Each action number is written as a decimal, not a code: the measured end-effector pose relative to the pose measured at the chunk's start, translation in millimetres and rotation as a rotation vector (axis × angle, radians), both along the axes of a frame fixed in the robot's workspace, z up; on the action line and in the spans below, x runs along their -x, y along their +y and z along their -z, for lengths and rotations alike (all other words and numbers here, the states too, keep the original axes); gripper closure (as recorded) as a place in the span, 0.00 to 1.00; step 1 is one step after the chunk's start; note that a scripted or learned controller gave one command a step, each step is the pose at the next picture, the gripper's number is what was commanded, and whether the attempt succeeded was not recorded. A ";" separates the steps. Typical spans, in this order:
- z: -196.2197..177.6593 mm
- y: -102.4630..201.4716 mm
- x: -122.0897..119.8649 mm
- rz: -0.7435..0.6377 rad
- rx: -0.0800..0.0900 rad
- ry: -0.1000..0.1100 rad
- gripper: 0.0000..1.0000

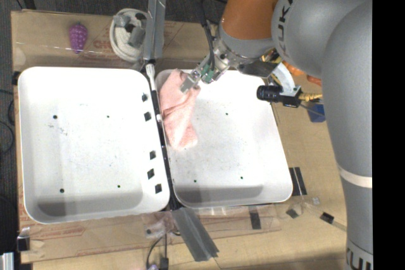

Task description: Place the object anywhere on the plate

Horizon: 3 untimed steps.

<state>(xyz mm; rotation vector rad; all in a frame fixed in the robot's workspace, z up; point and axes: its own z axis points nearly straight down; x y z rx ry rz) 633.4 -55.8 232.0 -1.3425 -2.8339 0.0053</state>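
A pink cloth [177, 112] hangs lengthwise at the left side of the right bin [253, 155], close to the divider between the bins. Its upper end is bunched between the fingers of my gripper [193, 80], which is shut on it near the bin's back left corner. The lower end of the cloth touches or nearly touches the bin floor. The orange-banded wrist [253, 3] stands above the bin's back edge.
The left bin [82, 142] lies beside the right one, with black clips along the shared wall. Behind the bins, a purple grape-like toy [78, 36], a white round holder [128, 33] and a grey upright bar [154, 25] sit on the bench.
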 end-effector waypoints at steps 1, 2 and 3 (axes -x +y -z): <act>-6.4 44.8 -0.2 -0.402 -0.002 -0.001 1.00; -1.9 89.3 10.5 -0.802 -0.004 0.000 1.00; -8.4 143.5 9.7 -0.889 -0.004 -0.003 1.00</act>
